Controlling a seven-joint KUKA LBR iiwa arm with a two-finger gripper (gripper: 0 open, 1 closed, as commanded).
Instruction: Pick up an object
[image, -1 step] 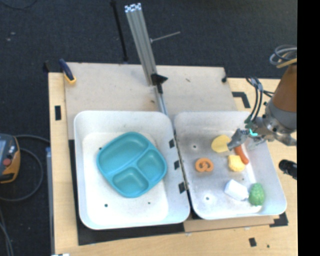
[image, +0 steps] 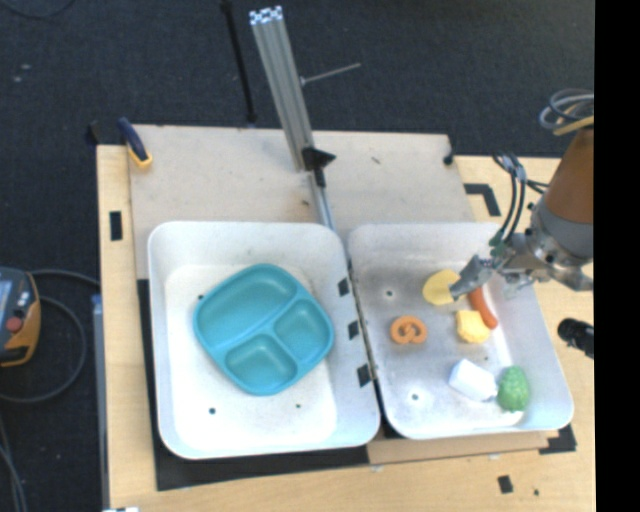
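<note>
Hand (image: 478, 280) sits low over the right bin (image: 400, 260), upper-right part, arm coming in from the right edge. Can't tell from this angle how the hand is set; nothing is visibly gripped.

Room: right bin's left half is mostly bare white floor, open from the rim down to the orange ring (image: 408, 330). Its right half is crowded. Bin walls are shallow, rounded corners. The two bins touch along the centre seam, small black clips on that edge. Near-right corner of the right bin hangs close to the desk (image: 230, 170) edge.

Around: left bin (image: 190, 400) holds a teal three-compartment plate (image: 263, 327), lying flat and turned at an angle, bare floor all round it. Grey aluminium post (image: 285, 85) rises from the back of the desk, above the seam. Blue-and-yellow clamp (image: 133, 142) on the back-left desk corner. Cables hang off the arm.

Objects, all in the right bin:
- yellow rounded piece (image: 438, 288), just left of the hand, touching or nearly touching it
- orange carrot-like stick (image: 484, 305), just below the hand, tilted
- yellow lumpy piece (image: 472, 327), against the stick's lower end
- orange ring, alone, left of the cluster
- white block (image: 471, 379) and green knobbly piece (image: 513, 388), side by side near the front-right corner, touching
</note>
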